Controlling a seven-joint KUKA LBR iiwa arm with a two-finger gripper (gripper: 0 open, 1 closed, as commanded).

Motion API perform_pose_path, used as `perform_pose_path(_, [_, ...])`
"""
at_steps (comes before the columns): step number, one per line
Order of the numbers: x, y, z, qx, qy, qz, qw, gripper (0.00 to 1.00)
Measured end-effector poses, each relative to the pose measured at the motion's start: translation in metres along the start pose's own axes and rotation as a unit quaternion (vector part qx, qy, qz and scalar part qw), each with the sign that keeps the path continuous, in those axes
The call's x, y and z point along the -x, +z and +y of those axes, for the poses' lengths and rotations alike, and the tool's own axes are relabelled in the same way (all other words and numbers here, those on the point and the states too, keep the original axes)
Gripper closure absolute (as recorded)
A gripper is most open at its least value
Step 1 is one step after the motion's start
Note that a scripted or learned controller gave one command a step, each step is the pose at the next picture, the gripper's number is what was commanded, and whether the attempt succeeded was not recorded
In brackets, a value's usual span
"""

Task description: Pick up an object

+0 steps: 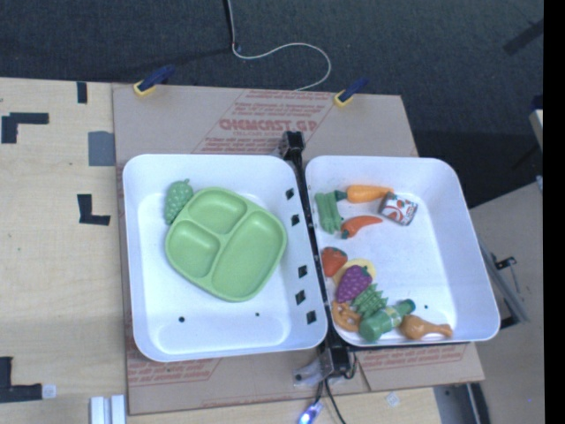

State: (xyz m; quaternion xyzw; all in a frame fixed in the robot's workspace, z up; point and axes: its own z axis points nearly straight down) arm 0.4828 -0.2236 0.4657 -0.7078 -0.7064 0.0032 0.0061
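Small, bumpy purple toy grapes (351, 283) low in the right bin (441, 263)

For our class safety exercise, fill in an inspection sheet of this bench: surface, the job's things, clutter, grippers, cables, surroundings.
Surface: cardboard sheet under two white bins, the left bin and the right bin, side by side.
Job's things: right bin holds toy food along its left side and near edge: carrot, small can, purple grapes.
Clutter: green divided plate in the left bin, green grapes at its far left edge.
Grippers: nothing seen.
Cables: white cable looping on the dark floor beyond the bench.
Surroundings: two clamps at the cardboard's far edge; black tape marks on the bench.
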Motion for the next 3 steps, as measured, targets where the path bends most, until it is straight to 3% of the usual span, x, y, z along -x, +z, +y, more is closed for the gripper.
perform_pose_path(2, [0.0, 0.048, 0.002, 0.005, -0.001, -0.003, 1.0, 1.0])
perform_pose_path(3, [-0.013, -0.077, 0.006, 0.014, -0.003, -0.005, 0.9999, 1.0])
